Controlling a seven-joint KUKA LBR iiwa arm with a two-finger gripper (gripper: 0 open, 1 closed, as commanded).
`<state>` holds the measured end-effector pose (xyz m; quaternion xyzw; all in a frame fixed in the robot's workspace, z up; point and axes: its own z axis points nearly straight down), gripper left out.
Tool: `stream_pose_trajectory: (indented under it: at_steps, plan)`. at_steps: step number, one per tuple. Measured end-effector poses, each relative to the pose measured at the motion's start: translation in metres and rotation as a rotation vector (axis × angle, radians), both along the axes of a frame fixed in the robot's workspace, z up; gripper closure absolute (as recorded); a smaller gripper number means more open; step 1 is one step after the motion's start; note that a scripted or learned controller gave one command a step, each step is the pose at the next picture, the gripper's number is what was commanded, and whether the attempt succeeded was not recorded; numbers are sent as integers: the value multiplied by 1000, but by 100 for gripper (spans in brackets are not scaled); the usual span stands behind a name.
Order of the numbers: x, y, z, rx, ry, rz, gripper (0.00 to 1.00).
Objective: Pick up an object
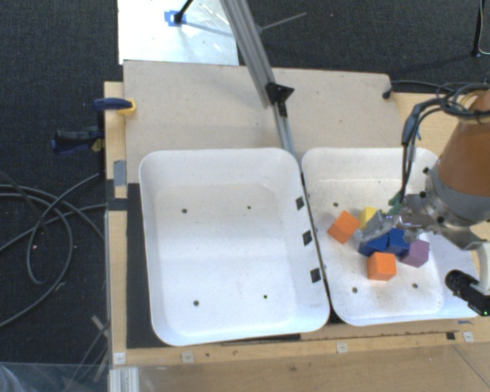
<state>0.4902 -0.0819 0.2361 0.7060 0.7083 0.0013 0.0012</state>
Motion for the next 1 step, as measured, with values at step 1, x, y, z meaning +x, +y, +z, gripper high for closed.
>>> stream_pose_trajectory:
  at_steps: [1]
  plan:
    - [10, -62, -149, -1, 6, -4, 0]
